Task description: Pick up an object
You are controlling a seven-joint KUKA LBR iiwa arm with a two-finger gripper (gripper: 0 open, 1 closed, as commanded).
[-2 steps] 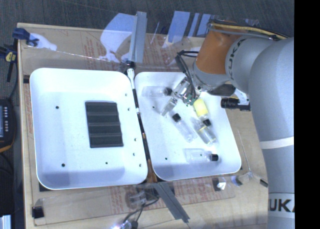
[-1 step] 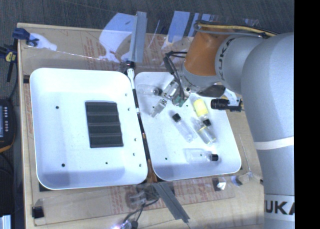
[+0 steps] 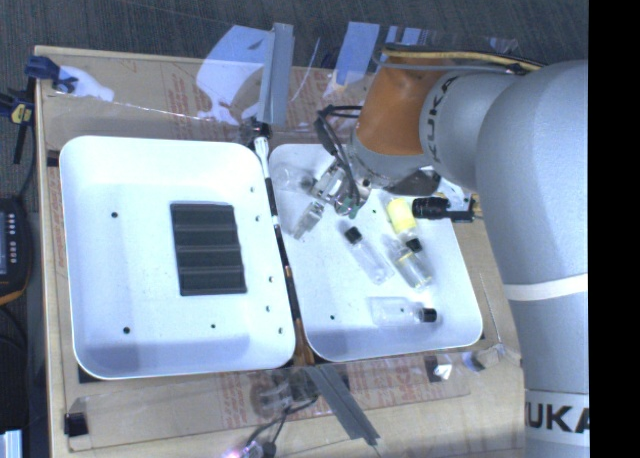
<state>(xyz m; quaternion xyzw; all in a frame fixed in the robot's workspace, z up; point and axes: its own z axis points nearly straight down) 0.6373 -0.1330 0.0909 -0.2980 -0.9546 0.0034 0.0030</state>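
On the bench's right bin [image 3: 455,331] our gripper [image 3: 330,196] is hovering over clear vials [image 3: 368,254]; we cannot tell its spread.

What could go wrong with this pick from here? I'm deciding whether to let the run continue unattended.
1. The tool sits low in the right bin, close to the wall shared with the left bin; it may bump that wall.
2. The clear bottles are see-through and lie close together beside the yellow object, so a grasp may slip or nudge neighbours.
3. The dark ribbed block lies flat and wide, likely hard to pinch.
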